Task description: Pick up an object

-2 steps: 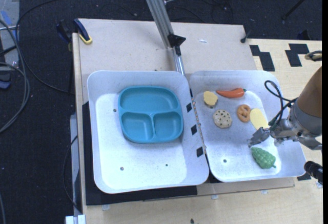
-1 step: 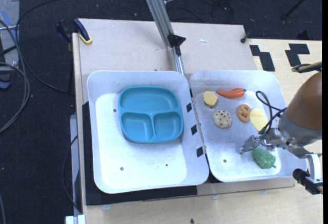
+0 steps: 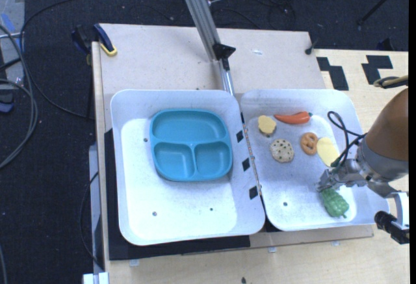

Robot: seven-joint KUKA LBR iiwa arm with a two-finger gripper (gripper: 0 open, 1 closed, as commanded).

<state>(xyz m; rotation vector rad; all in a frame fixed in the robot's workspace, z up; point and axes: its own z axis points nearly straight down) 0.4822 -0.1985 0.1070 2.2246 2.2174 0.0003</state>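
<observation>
While the tool hangs low in the right bin, the green toy lies just below it, toward the near edge. The toy's long side runs slantwise. Whether the tool is wide or narrow cannot be told. Farther back lie a cookie, pretzel and red pepper.

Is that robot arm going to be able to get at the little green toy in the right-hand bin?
Probably yes. The gripper hangs right beside the green toy, which lies in the open near the right bin's front edge, with nothing on top of it.
</observation>
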